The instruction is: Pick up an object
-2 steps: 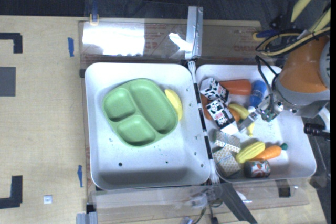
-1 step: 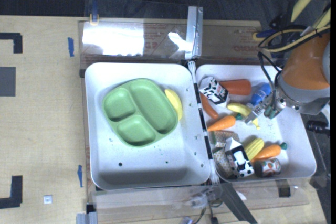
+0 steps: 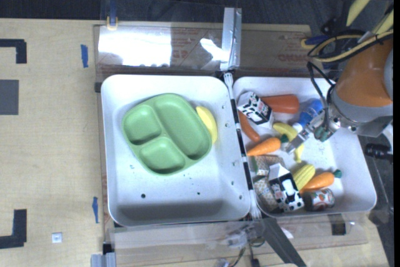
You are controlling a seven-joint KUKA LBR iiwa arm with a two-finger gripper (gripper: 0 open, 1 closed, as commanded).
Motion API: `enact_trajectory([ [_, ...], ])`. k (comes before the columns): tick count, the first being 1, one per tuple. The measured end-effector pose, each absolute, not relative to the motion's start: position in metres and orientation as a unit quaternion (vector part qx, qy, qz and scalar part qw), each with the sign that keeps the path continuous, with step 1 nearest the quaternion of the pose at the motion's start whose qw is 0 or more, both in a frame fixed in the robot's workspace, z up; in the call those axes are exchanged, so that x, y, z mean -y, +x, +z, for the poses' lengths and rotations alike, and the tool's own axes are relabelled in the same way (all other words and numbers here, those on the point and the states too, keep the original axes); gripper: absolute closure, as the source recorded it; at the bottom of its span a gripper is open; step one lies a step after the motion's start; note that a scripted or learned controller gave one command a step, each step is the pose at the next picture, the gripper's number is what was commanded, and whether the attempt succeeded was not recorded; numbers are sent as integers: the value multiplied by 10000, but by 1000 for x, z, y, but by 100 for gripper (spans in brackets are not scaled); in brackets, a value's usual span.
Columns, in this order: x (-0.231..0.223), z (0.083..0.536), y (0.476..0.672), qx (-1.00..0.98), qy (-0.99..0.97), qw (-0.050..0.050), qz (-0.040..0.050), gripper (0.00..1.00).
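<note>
Camera view looks down on two white bins side by side. The left bin carries a green divided plate with a yellow banana-like piece touching its 3 o'clock rim. The right bin is crowded with toy food.

The arm enters from 3 o'clock, and its gripper hangs low over the middle of the right bin. Whether anything sits between its tips cannot be told from this angle; the metal end blurs into the clutter beneath it.

Closest to the gripper are a small yellow banana, touching or nearly touching it at about 10 o'clock, and an orange carrot just beside it at 9 o'clock. The carrot's long axis runs roughly 8 to 2 o'clock, its thick end pointing toward the gripper. A blue object lies near at 1 o'clock, and a long red-orange piece farther off at 11 o'clock beside a cow-patterned carton. Toward 6 o'clock lie a yellow corn cob, a second carrot and another cow-patterned carton.

My judgement: the banana or the near carrot is the likely target, and a grasp across the carrot's narrow width would suit better than one along it. Crowded neighbours could foul the closing.
</note>
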State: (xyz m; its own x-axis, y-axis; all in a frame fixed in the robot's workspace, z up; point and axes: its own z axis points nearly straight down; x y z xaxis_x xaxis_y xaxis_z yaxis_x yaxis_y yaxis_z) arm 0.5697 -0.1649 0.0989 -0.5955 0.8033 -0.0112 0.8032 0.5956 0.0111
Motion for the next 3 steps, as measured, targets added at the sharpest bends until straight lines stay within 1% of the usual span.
enact_trajectory([
  [1, 151, 87, 568, -9379, 3470, 25, 7, 0],
  [2, 152, 99, 570, -9373, 3485, 68, 22, 100],
  [3, 138, 202, 600, -9433, 3320, 22, 7, 100],
])
